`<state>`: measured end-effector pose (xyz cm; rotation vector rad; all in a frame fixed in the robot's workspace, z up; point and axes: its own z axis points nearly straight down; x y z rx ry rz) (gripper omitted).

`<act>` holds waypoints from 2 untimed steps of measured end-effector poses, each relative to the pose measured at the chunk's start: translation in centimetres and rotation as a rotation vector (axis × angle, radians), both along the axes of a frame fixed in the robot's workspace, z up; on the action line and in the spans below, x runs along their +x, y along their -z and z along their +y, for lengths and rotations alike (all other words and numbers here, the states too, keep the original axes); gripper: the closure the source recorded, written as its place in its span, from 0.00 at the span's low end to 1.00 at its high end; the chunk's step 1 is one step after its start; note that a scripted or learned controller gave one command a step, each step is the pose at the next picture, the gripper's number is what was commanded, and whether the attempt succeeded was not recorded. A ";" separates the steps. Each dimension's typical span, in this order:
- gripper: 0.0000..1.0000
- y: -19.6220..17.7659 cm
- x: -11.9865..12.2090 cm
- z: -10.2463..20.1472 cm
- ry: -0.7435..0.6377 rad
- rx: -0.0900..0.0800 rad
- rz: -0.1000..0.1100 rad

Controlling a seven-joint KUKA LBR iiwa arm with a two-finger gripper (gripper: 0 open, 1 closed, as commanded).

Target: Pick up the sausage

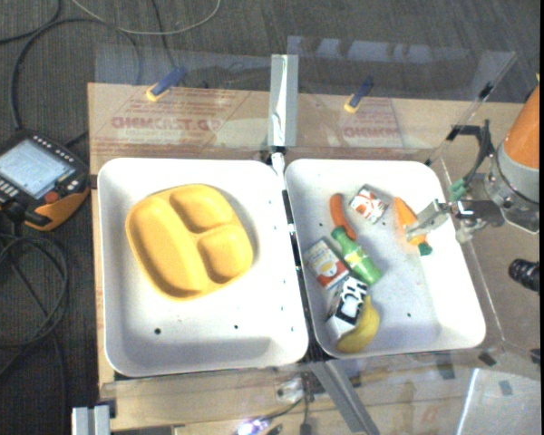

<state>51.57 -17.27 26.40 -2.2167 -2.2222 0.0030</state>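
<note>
One fixed camera looks down on the surface (109, 107) from above, at a slant — the far edge lies at the top of the frame, the near edge at the bottom. It sits far enough back to take in both bins whole: the left bin (118, 333) and the right bin (453, 320) fill the middle, side by side. Floor (36, 43) shows past the top and left. The arm (526, 152) enters from the right edge.

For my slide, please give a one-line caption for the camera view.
Gripper over the right bin near the sausage; yellow tray in the left bin.
</note>
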 end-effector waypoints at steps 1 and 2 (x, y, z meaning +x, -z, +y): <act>1.00 -0.7 0.1 0.1 -0.002 0.001 0.003; 1.00 2.1 -3.0 -3.2 0.210 -0.001 -0.002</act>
